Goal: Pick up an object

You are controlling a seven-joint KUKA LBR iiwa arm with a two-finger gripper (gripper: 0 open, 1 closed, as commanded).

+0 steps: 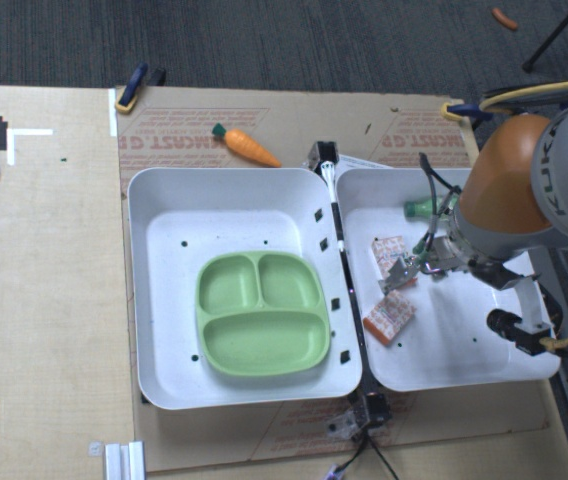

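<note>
Gripper (402, 273) lowered into the right bin (444, 363), its tip between two small packets: one red-and-white packet (386, 249) just above it, one orange-edged packet (389, 317) just below. Whether the fingers are spread or pressed together cannot be told. A green item (419, 208) lies near the right bin's far wall. Left of the right bin, the left bin (164, 268) holds a green divided plate (262, 314). A toy carrot (246, 145) rests on the surface beyond the left bin.
</note>
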